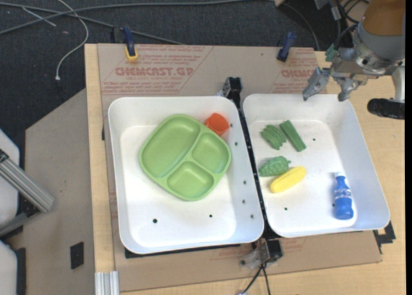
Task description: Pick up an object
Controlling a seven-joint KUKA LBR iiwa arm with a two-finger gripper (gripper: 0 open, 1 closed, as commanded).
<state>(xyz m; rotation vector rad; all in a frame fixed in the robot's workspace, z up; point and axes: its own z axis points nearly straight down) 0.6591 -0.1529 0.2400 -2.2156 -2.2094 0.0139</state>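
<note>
Tabletop is covered by brown cardboard sheeting printed in red; the lettering behind the left bin reads "CHEMCAST GP", with a second, partly hidden print of the same style behind the right bin. A blue-and-yellow clamp grips the sheet's far edge at left, a blue clamp at right. Left bin: a light green divided plate with three compartments lies near the middle, slightly rotated; a small orange object sits touching the plate's far right rim. Right bin: two dark green ridged vegetable pieces lie side by side toward the far left; nearer the camera a green leafy piece rests touching a yellow corn-like piece; a small blue bottle with a white label lies well apart near the right wall, label text too small to read. Claw hangs over the far rim of the right bin, its two fingers spread wide with nothing between them, clear of all objects. Arm's orange band shows at top right.
</note>
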